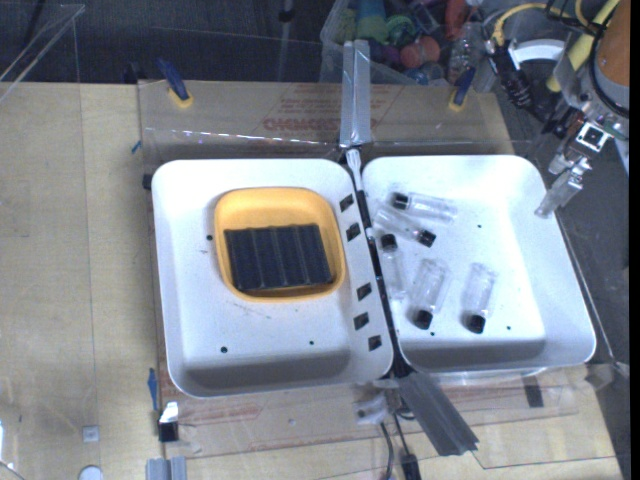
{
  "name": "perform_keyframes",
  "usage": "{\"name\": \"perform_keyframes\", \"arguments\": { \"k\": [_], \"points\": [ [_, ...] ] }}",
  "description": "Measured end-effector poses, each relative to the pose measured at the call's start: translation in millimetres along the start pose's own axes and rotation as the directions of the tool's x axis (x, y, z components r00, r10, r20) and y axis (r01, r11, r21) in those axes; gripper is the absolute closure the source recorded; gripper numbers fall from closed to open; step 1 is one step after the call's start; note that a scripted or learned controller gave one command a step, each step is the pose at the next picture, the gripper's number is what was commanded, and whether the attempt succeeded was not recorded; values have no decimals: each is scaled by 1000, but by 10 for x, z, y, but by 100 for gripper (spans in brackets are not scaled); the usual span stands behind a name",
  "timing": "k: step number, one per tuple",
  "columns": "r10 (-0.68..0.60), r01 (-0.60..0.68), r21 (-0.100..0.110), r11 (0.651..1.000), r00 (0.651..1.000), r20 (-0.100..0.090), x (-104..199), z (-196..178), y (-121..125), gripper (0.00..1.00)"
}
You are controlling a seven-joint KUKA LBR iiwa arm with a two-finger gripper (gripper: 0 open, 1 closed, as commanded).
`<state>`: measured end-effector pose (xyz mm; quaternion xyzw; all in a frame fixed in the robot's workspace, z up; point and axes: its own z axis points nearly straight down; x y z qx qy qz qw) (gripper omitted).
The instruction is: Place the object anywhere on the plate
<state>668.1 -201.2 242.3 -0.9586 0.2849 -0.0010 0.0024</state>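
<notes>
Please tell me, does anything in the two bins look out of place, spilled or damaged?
Nothing looks spilled or broken. The clear vials lie on their sides, scattered at different angles in the right bin. The yellow plate in the left bin holds a dark ridged insert.

On the desk [60, 268], the left bin [180, 348] holds a yellow plate [235, 208] with a dark ribbed pad [278, 258] on it. The right bin [540, 308] holds several clear vials with black caps [428, 286]. The end effector [560, 183] hangs at the right bin's upper right corner.
</notes>
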Motion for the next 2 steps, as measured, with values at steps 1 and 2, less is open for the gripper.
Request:
{"name": "perform_keyframes", "arguments": {
  "k": [1,2],
  "points": [
    [-191,191,0,982,982,0,98,-106,150,0],
    [-219,219,0,976,976,1,96,19,148,0]
  ]
}}
